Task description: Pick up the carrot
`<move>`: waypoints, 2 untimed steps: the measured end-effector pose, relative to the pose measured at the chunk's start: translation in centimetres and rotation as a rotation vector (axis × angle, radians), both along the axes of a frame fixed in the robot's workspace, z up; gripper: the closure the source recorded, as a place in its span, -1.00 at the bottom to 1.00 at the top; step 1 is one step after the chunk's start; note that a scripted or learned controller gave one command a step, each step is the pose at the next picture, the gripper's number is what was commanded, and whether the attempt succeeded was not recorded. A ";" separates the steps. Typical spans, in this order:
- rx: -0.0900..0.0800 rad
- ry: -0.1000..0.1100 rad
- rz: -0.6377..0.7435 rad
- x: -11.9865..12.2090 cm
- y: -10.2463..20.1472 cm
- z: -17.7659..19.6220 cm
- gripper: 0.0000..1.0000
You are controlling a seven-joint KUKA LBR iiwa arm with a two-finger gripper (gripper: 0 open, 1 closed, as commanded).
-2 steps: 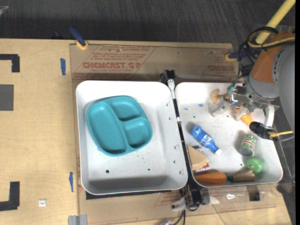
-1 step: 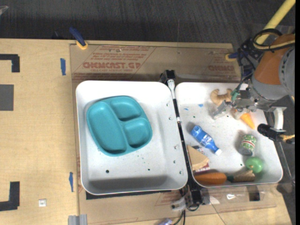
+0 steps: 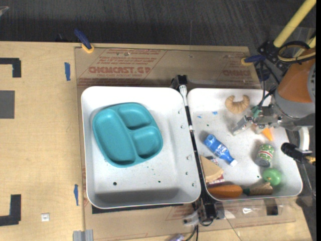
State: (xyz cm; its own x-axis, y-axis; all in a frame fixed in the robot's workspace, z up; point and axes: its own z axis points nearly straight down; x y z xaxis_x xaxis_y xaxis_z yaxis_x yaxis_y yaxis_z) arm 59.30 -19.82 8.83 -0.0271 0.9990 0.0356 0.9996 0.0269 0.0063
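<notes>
The gripper (image 3: 242, 124) is being held low over the upper part of the right bin (image 3: 296, 187), at the end of the arm (image 3: 296, 87) that is being reached in from the right. How far it is being opened cannot be told from this slanted view, and nothing is being shown gripped in it.

The carrot (image 3: 268, 133), a short orange piece, is being seen lying on the bin floor just beside the gripper body, on its right and slightly lower, behind the tip and not beneath it. Whether the two are touching cannot be told.

A croissant (image 3: 236, 103) is being left just above the gripper tip. Lower in the same bin, a blue tube (image 3: 219, 149) is being shown lying at a slant near the middle, with a sandwich wedge (image 3: 211, 168) below it. A green-and-white can (image 3: 265, 154) and a green apple (image 3: 272, 175) are being kept near the right wall. An orange-red elongated item (image 3: 225, 190) is being seen along the front wall, well apart from the gripper.

In the left bin (image 3: 90, 185), a teal divided plate (image 3: 128, 133) is being held.
</notes>
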 end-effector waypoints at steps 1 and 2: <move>-0.026 -0.010 0.001 0.1 -0.8 1.2 1.00; -0.041 -0.008 0.126 -3.0 5.5 0.2 1.00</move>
